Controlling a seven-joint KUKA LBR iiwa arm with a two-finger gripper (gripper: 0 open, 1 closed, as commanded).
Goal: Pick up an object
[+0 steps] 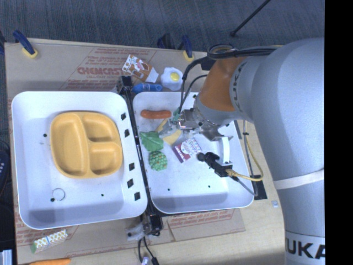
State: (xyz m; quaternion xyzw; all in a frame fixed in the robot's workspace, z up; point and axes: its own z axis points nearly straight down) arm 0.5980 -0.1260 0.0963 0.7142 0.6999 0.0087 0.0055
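Objects sit clustered in right bin [187,200]: sausage [156,114], green leaf [151,141], green bumpy fruit [158,160], red-edged packet [187,148]. Arm [287,120], marked "KUKA", covers bin's upper right. Left bin [27,148] holds yellow tray [86,143]. Gripper [185,120] hangs among objects; cannot tell its opening.

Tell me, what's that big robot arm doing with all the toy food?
The grey arm reaches into the right bin, its tool low over a pile of toy food: a hot dog, a green leaf and a bumpy green ball. It's trying to pick one up. The left bin holds a yellow divided plate.
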